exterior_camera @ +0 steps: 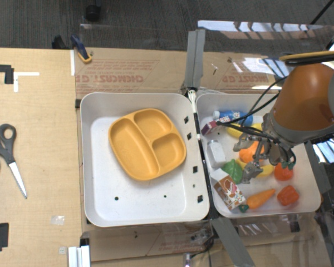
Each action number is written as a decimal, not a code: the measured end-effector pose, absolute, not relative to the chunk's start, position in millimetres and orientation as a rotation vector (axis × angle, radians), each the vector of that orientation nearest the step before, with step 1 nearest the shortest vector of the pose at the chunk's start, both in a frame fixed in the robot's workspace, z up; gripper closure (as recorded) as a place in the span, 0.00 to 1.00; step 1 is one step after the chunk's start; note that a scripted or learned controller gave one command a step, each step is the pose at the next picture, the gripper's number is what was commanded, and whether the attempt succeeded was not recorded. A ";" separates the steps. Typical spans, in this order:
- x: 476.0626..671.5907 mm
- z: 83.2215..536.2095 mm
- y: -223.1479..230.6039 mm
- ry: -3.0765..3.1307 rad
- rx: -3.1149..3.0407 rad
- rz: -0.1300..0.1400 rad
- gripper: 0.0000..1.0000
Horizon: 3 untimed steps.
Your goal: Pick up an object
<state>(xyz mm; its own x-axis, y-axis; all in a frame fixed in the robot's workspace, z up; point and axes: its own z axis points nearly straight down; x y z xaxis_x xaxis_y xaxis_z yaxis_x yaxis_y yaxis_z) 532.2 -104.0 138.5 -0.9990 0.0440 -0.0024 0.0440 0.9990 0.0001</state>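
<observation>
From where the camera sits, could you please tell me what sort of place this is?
Probably a robotics lab bench for grasping trials. Two shallow white plastic bins sit side by side on a wooden bench, the grey arm with its orange band reaches over assorted toy food, and grey-handled scissors lie nearby.

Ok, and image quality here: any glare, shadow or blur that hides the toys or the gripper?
Camera view: even light, sharp focus; bright glare stripes on the clear panel behind the right bin; the left bin and yellow plate read clean; the arm covers part of the toys, and the gripper is dark and cluttered against them.
</observation>
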 end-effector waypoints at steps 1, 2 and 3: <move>564.6 92.7 -100.5 3.136 0.084 0.001 0.00; 566.0 102.7 -100.4 3.132 0.081 -0.001 1.00; 566.0 102.6 -100.3 3.132 0.081 -0.001 0.00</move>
